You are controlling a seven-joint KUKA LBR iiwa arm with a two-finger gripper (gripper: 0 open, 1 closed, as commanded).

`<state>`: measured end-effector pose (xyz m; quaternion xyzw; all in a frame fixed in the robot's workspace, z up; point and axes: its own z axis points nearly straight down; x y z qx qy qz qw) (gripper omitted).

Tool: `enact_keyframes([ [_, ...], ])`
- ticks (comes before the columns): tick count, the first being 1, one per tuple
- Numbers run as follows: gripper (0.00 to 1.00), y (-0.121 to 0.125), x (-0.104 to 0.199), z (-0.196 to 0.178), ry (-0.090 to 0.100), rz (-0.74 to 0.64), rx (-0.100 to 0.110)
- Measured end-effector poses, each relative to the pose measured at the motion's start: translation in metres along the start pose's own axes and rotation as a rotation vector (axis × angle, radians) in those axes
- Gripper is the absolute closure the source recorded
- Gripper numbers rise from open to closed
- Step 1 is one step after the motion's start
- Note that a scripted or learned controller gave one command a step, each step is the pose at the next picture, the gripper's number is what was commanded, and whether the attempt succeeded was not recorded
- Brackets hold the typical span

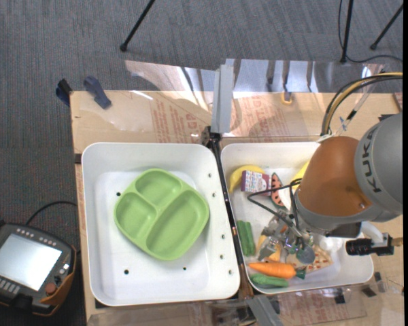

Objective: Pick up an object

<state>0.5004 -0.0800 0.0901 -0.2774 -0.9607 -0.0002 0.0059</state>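
The right bin (364, 272) holds several toy foods. At its back lie a yellow banana (238, 176), a purple carton (256, 180) and a watermelon slice (277, 191). A green pickle (246, 238) lies along the left side. An orange carrot (273, 269) and a green pod (269, 281) lie at the front, with a pizza slice (321, 257) to their right. My gripper (284, 239) is low in the middle of this bin, just above the carrot and beside the pickle. The orange wrist hides the bin's right half.
The left bin (102, 165) holds a green divided plate (162, 213). A metal divider post (222, 104) stands behind the gap between the bins. A teach pendant (27, 262) sits on the floor at the lower left. Cables (347, 100) loop above the arm.
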Motion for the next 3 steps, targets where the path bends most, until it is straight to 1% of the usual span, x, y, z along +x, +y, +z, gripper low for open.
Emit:
enact_keyframes([
  [1, 1.00, 0.033, 0.049, -0.096, -0.011, 0.136, -0.004],
  [2, 1.00, 0.107, 0.053, -0.155, -0.011, 0.189, -0.004],
  [3, 1.00, 0.146, 0.010, -0.132, -0.007, 0.073, 0.002],
])
